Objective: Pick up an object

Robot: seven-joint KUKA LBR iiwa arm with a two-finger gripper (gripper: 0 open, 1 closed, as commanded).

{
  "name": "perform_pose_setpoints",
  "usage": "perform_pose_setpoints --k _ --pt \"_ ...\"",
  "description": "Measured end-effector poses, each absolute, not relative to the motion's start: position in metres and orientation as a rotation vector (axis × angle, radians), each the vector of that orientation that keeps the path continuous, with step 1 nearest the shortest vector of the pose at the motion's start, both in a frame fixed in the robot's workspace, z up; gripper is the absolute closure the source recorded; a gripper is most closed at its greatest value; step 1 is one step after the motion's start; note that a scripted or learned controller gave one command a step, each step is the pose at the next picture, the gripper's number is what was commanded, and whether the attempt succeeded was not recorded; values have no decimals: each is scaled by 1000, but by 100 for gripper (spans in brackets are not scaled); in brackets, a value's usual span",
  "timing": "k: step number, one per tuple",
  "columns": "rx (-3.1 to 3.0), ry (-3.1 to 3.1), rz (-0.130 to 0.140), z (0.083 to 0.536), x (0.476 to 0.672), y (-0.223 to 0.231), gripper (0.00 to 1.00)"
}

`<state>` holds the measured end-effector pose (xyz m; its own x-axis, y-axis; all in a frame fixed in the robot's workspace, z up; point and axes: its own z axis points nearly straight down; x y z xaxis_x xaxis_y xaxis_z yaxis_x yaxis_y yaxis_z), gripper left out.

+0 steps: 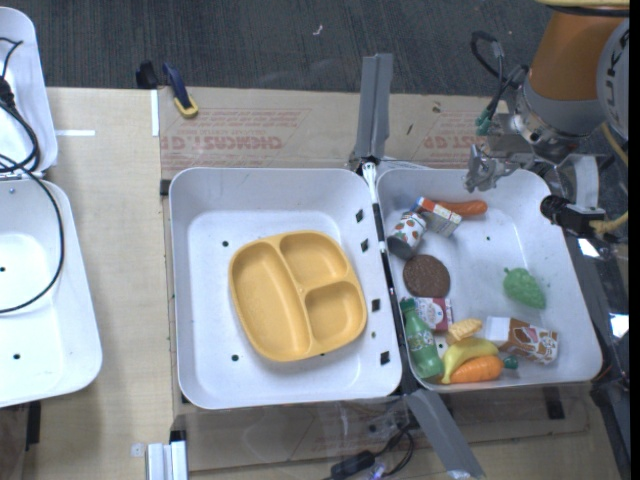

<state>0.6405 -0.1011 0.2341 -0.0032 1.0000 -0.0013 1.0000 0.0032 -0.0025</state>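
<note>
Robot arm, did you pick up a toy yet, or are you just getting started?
Just getting started. Nothing looks picked up: the round brown cookie, green leafy toy, orange toy carrot and green bottle all lie in the right white bin. The gripper hangs over that bin's far edge, near the orange sausage, carrying nothing I can see. Going down, grabbing and lifting are all left. The yellow divided tray sits in the left bin.

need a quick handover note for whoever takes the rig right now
Pincer: above the right bin's far edge, nothing seen between its fingers; whether they are open or shut is unclear.
Things: hot dog, brown disc, green bottle, green leafy toy, carrot lie in the right bin. Yellow divided tray lies in the left bin.
Done: nothing lifted.
Left: grasp one object and raise it.
</note>
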Motion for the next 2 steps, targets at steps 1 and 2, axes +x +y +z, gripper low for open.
perform_pose_setpoints --k 1,2 --pt "-2217 -2224 5 234 640 -101 0" --pt "-1961 -2458 1 305 653 -85 0"
